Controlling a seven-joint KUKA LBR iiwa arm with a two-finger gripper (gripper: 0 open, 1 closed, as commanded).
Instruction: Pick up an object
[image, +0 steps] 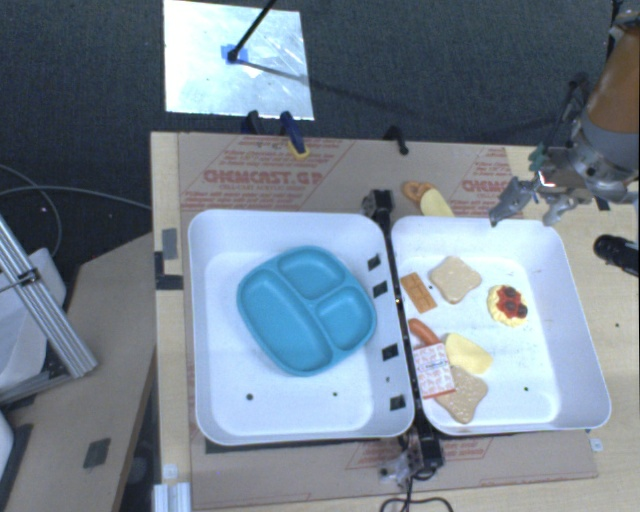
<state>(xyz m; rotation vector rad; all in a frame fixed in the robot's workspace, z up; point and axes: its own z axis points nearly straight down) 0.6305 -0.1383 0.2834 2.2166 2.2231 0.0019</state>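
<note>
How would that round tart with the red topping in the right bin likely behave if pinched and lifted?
The tart looks like toy food, so it is probably light and stiff. It lies flat and low, so fingers may slip off its rim. Being round, it could roll if tipped on edge.

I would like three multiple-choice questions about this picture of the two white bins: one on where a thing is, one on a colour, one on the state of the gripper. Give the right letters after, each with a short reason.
1. Where does the divided plate lie?
A. in the left bin
B. in the right bin
C. on the bench outside the bins

2. What colour is that plate?
A. red
B. blue
C. yellow

3. How is the gripper now?
A. shut on the bread slice
B. shut on the plate
C. open, holding nothing

Answers:
1 A: the plate rests on the floor of the left bin, while the food pieces sit in the right bin.
2 B: its whole surface is light blue.
3 C: the fingers are spread apart over the right bin's far rim with nothing between them; the bread slice lies on the bin floor.
</note>
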